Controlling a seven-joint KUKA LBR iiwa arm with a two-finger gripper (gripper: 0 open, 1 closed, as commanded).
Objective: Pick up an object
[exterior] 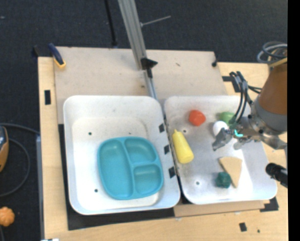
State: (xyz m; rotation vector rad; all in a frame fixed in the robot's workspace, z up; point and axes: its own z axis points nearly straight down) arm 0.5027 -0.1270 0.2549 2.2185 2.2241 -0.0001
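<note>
- Gripper (229,138): hovering low over the right bin (200,197), near its right edge, between the far and near walls; whether parted or pressed together cannot be told at this slant, and nothing can be made out between the tips.
- White ball (219,127): lying just beside the gripper on the far side, with a green object (227,117) touching or nearly touching it toward the far right corner; likely light, smooth and prone to rolling away, so closing across its widest part looking best.
- Tan wedge (232,168): resting just nearside of the gripper, toward the near right corner; seemingly stiff and light, flat faces offering a steady pinch across the thin dimension.
- Dark green lump (222,179): sitting beside the wedge, close to the near wall; small, possibly soft.
- Orange-red round object (196,117): lying toward the far wall, apart from the rest; probably slippery.
- Yellow oblong object (182,146): lying along the left wall; gripping across its narrow middle seeming safest.
- Blue divided tray (131,167): lying in the left bin (80,109), well apart.
</note>
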